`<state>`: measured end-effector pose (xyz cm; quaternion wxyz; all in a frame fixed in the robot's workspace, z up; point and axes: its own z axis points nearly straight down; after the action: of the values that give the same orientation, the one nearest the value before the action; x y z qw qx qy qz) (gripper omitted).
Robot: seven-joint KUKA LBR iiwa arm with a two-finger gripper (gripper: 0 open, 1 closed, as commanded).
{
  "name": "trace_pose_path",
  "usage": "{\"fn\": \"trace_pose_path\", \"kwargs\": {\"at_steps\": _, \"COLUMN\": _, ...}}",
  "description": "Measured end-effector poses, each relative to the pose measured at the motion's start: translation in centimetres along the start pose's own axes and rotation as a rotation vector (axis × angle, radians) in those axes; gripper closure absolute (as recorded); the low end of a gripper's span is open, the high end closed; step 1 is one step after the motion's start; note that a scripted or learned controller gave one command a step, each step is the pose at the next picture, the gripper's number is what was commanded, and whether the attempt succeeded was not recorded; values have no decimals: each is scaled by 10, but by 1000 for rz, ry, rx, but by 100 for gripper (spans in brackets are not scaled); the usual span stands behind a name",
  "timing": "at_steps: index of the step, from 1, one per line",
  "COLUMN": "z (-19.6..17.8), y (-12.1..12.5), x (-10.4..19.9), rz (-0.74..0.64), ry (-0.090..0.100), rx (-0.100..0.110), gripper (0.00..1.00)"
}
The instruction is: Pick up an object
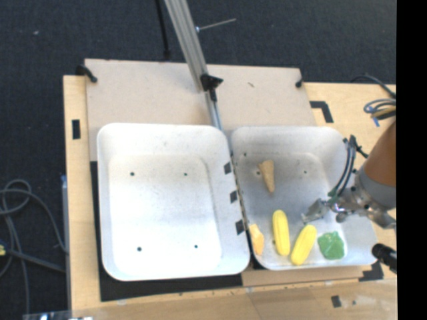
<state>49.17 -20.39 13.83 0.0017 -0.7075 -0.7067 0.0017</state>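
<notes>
Green object (pixel 331 245) lies just below pincer (pixel 325 210) (grip seemingly unclear; cannot tell).

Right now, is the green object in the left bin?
No, the green object lies in the right bin, near its front right corner beside two yellow pieces, below the hand.

The robot arm (pixel 381 169) enters from the right and is cut off there, so only its orange band and wrist show. The gripper (pixel 325 209) is small and blurred over the right bin (pixel 293 142); its finger position cannot be told. A small orange piece (pixel 256 239) at that bin's left wall is too small to identify. Cables (pixel 20 205) run off the left edge.
</notes>
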Motion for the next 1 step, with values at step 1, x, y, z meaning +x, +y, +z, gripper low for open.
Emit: {"fn": "trace_pose_path", "kwargs": {"at_steps": 1, "z": 39, "y": 0, "x": -1, "rz": 1, "ry": -2, "rx": -5, "gripper": 0}}
